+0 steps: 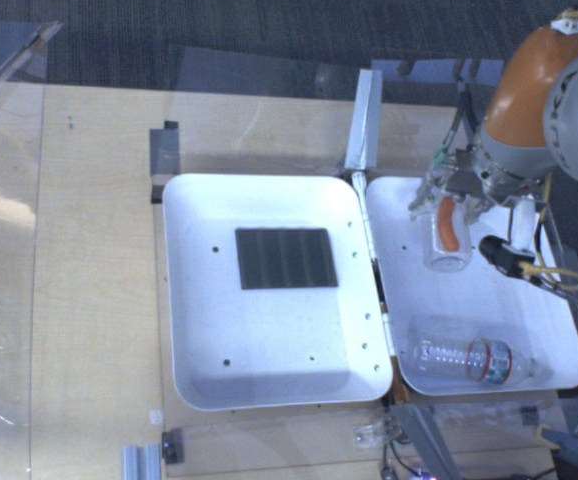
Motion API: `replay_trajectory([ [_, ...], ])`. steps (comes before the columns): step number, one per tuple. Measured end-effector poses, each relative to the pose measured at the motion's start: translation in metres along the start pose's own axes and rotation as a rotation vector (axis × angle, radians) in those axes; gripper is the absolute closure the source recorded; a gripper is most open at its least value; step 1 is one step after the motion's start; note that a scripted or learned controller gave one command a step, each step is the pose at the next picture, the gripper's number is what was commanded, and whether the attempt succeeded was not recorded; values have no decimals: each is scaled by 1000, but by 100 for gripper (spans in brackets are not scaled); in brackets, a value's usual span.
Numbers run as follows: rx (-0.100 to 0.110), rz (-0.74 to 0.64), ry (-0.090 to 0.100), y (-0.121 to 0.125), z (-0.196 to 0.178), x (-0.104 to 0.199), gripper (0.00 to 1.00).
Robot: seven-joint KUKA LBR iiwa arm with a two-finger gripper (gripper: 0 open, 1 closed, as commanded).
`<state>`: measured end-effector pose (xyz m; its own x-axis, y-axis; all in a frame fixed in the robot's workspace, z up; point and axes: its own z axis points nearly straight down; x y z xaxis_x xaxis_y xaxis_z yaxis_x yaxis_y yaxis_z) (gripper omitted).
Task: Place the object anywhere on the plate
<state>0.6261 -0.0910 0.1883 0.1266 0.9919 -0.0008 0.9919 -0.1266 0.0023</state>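
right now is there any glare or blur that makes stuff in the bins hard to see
In the camera view, glare streaks the clear sheet at the left. The clear bottle lying in the right bin looks faint against the white floor. The gripper and the orange thing under it are slightly soft. The dark plate in the left bin reads sharply.

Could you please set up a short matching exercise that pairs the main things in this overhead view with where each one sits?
Things:
1. dark ribbed rectangular plate
2. clear plastic bottle with a red label
3. clear cup-like container with an orange piece inside
4. orange band on the arm

Places:
A. under the claw, right bin
B. middle of the left bin
C. lying near the right bin's front edge
D. upper right, above the wrist

Pairs: 1-B, 2-C, 3-A, 4-D
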Motion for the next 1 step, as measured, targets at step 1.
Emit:
replay_trajectory([
  [1,-4,-218,1,-3,-75,71,100],
])
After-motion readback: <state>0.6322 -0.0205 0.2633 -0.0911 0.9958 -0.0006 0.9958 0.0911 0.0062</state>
